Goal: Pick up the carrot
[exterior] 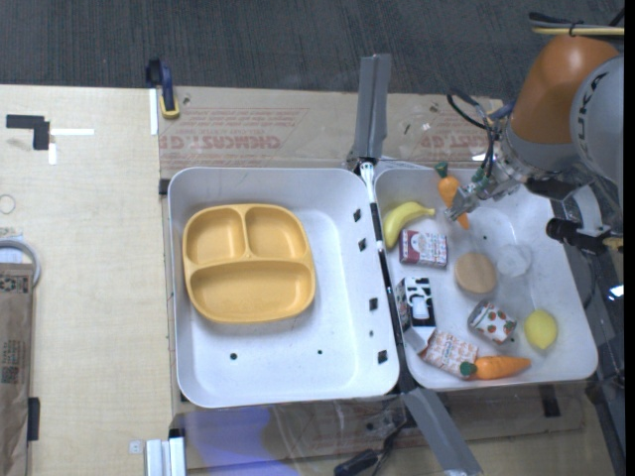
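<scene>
A small carrot (450, 185) with a green top lies slanted at the back left of the right bin (571, 296), just right of the banana. My gripper (462, 204) reaches in from the right and sits across the carrot's middle. Orange shows on both sides of the fingers, so they are shut on it. A second, larger carrot (502, 367) lies along the front wall of the same bin, far from the gripper.
The right bin also holds a banana (405, 217), a small red carton (424, 248), a tan round disc (476, 274), a black-and-white pack (420, 301), a printed can (493, 323), a lemon (541, 330) and a snack packet (448, 349). The left bin (278, 365) holds a yellow divided plate (249, 263).
</scene>
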Controlling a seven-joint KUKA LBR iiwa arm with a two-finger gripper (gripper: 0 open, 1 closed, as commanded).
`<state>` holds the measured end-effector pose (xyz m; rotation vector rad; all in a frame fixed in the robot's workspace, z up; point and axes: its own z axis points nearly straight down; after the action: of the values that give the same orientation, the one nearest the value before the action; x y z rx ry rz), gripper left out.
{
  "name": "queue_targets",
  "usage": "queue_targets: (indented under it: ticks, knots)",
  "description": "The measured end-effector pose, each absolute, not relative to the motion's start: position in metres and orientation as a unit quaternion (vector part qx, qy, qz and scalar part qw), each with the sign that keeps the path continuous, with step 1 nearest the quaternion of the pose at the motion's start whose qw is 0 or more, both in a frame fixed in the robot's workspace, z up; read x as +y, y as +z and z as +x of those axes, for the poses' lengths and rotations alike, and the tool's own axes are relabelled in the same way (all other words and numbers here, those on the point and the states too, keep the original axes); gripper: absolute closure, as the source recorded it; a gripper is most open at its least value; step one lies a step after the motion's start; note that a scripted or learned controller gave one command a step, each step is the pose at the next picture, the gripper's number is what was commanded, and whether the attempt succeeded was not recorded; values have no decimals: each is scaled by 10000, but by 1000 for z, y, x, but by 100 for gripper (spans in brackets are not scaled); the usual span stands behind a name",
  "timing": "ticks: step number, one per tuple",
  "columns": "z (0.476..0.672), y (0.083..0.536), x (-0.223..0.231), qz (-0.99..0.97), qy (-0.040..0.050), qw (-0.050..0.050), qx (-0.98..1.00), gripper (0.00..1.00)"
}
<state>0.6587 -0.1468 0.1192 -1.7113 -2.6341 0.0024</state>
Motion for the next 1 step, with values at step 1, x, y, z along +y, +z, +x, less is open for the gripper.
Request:
queue_targets:
  ticks: [1]
  knots:
    - [660, 276, -86, -4663, 1, -12, -8846, 100]
